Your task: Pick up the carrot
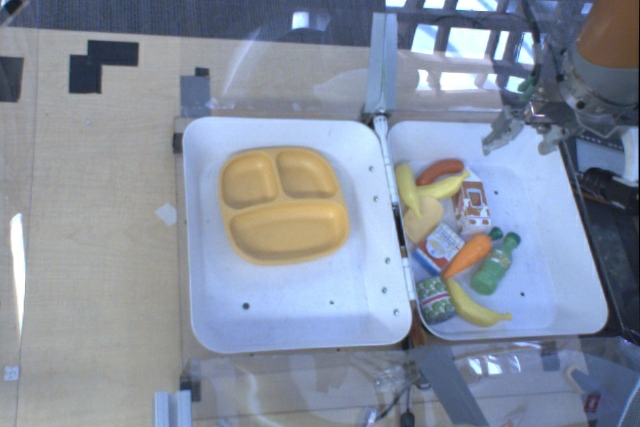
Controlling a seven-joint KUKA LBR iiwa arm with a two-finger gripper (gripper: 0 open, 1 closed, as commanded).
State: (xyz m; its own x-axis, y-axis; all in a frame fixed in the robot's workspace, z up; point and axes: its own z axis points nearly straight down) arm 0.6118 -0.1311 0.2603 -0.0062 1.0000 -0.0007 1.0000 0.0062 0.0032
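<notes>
Camera view: the claw (pixel 522 133) hangs released above the right bin (pixel 570 245), well apart from the carrot (pixel 467 255).

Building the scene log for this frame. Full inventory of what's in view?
Bins: 2, white, side by side on the bench.
Divided plate: 1, yellow, left bin.
Carrot: 1, orange, right bin, between carton and bottle.
Bananas: 2, yellow, right bin; one near front, one by left wall.
Sausage: 1, red, right bin, rear.
Bottle: 1, green, beside carrot.
Carton: 1, white and red, right bin.
Can: 1, green patterned, front left of right bin.
Gripper: 1, grey, open, above right bin's rear, apart from the items.
</notes>
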